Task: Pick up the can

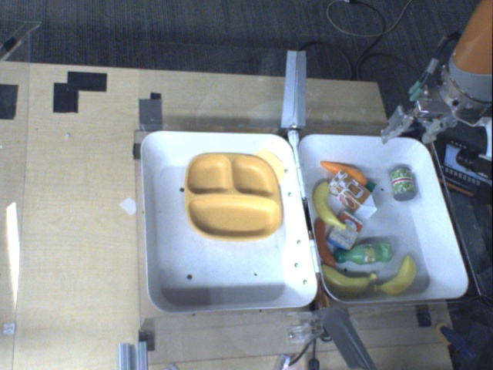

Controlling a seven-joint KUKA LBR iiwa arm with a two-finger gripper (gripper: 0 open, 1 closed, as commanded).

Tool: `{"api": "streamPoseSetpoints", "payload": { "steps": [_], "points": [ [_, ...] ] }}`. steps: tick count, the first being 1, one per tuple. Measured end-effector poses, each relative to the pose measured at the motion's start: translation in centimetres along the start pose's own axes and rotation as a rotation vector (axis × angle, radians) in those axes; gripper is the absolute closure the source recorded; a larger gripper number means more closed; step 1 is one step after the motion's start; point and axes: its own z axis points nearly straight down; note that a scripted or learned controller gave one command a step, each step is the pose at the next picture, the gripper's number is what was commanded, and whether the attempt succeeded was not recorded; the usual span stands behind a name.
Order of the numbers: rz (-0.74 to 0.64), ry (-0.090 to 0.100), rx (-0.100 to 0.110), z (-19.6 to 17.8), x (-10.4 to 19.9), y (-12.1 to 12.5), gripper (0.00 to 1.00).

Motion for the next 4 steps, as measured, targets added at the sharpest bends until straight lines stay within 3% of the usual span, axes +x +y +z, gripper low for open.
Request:
{"api": "streamPoseSetpoints", "payload": {
  "steps": [1, 2, 3, 4],
  "points": [
    [-0.051, -0.001, 0.001, 3.2, -3.2, -11.3, 0.00],
    [0.017, 0.000, -0.002, 14.0, -3.1, -7.3, 0.00],
    [0.021, 0.000, -0.007, 15.0, -2.9, -12.9, 0.00],
    [0.110, -0.002, -0.007, 15.0, -2.2, -11.7, 0.00]
  ]
}}
